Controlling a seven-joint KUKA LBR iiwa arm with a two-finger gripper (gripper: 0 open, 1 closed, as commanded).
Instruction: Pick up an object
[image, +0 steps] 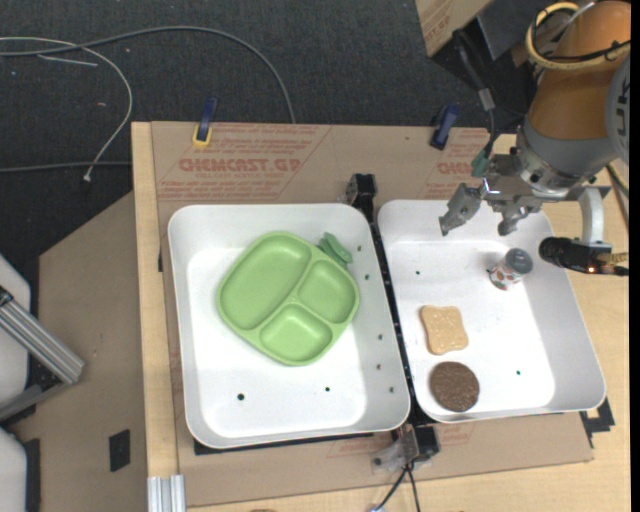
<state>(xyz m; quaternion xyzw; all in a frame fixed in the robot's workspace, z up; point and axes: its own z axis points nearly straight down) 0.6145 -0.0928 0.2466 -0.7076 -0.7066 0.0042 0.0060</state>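
Cardboard-topped bench (250, 150), two white bins. Right bin (560, 385) holds a small cup (510, 270), a toast slice (443, 329) nearer and a brown disc (454, 385) nearest. End effector (482, 215) hovers beyond the cup, fingers spread, empty. Risk: descending offset, closing on nothing. Arm slants in past the bin's far corner.

The two bins (200, 400) are white. In the left one lies a light green plate (288, 297) with three parts, and a darker green bit (336, 248) sits at its edge. In the right bin are a tan slice of bread (443, 328), a dark brown round patty (454, 385), and a small grey and red thing (510, 268). The tabletop (270, 155) is brown cardboard with red letters. The floor (90, 110) is dark grey.
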